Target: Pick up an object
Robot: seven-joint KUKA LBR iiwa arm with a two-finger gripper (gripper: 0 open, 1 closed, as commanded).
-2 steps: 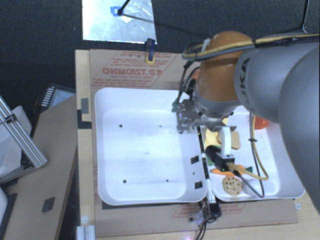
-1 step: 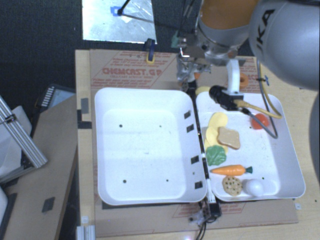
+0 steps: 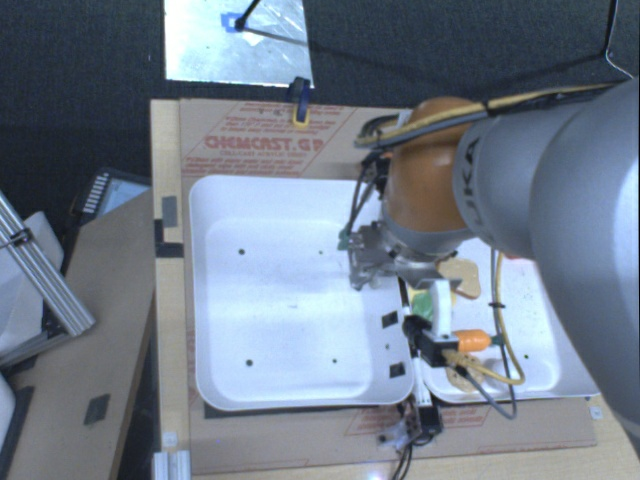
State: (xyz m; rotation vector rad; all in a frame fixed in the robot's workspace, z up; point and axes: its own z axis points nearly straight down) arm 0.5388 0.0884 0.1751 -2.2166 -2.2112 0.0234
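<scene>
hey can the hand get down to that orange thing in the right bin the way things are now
Probably yes. The orange object lies in the right bin, beside a green piece, with nothing on top of it. The arm already hangs over that bin, so the hand looks close, though its wrist hides the fingers.

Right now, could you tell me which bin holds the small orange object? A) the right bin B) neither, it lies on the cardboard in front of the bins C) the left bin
A: the orange object lies in the right bin, just past the divide from the left bin, under the arm.
</scene>
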